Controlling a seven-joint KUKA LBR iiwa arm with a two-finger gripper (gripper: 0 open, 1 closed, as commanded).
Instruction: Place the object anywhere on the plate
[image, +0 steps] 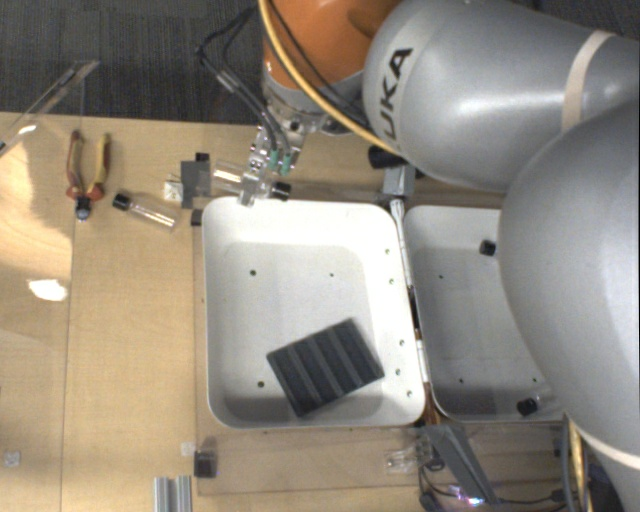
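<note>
A dark grey ribbed rectangular plate (325, 367) lies flat and turned at an angle in the near part of the left bin (300, 250). My gripper (262, 178) hangs over the far rim of that bin, near its far left corner, well away from the plate. Nothing recognisable shows at its tip. The grey arm with its orange band fills the upper right and hides much of the right bin (460, 320).
On the bench left of the bins lie red-handled pliers (87, 168), a small clear vial (145, 209) and a grey bracket (195, 178). A small dark piece (487, 248) sits in the right bin. Cables hang at the near right.
</note>
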